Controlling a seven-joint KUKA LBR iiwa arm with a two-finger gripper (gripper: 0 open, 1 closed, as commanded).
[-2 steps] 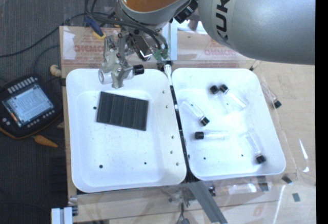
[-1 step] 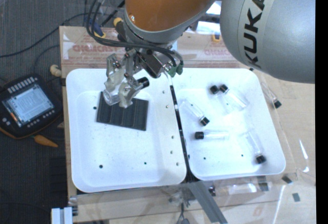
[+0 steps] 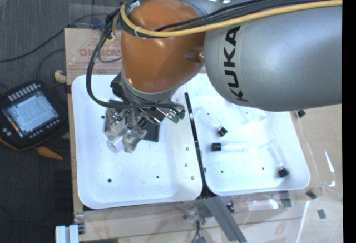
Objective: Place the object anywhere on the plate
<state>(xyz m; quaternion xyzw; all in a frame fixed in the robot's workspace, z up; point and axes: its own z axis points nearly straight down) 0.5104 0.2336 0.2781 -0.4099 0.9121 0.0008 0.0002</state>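
The grey arm [image 3: 278, 53] reaches in from the right, and its orange band [image 3: 158, 47] hangs over the back of the left bin [image 3: 94, 180]. Below it the tool [image 3: 123, 139] sits low inside that bin, its metal fingers [image 3: 114, 132] pointing down toward the white floor; whether they are apart or closed, or have anything between them, I cannot tell — the parts bunch together there. A small dark block [image 3: 151, 134] lies just beside the tool on its right. The left bin's floor shows a few small dark dots. The right bin [image 3: 295, 180] touches the left one along a dark seam, and in it lie three clear tubes with black caps — one [image 3: 214, 124] near the seam, one [image 3: 228, 147] just below it lying crosswise, and one [image 3: 277, 162] toward the front right corner, well apart from the tool. Yellow and black cables [image 3: 167, 25] run over the arm. To the left of the desk, on the dark floor, rests a handheld controller with a lit screen [image 3: 30, 114].
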